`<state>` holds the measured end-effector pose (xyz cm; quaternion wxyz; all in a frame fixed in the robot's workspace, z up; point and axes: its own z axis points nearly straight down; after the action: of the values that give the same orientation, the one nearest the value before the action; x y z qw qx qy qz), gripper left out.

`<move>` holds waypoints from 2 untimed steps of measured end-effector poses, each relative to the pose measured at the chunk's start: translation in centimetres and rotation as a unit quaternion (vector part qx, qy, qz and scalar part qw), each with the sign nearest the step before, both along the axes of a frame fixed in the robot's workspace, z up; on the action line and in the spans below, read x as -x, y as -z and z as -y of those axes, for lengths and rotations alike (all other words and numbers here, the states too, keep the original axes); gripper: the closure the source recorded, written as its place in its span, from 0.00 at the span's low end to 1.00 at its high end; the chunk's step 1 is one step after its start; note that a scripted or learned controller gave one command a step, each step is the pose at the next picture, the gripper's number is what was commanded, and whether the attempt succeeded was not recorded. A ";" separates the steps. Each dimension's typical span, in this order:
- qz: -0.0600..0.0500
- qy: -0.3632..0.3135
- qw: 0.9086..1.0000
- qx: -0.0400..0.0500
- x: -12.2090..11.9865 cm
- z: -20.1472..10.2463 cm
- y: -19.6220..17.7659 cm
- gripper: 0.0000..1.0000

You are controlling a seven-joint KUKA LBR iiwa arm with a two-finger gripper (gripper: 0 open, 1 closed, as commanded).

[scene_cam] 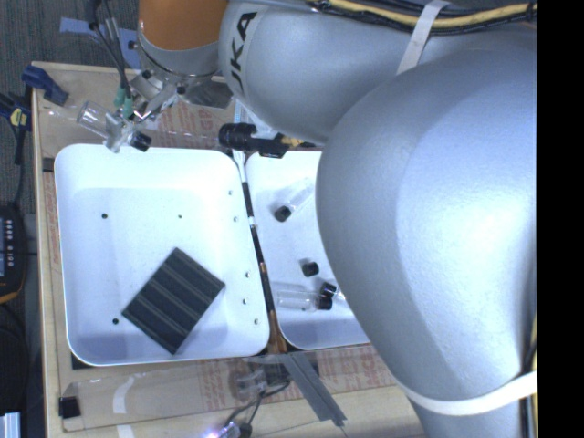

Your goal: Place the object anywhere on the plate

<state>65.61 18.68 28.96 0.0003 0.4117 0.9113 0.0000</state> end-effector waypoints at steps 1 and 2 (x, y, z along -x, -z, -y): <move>0.000 -0.165 0.986 0.000 9.9 0.5 -9.3 1.00; -0.001 -0.185 0.983 0.000 18.0 4.2 -4.6 1.00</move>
<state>47.62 14.49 33.59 -0.0007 0.2363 0.9717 -0.0003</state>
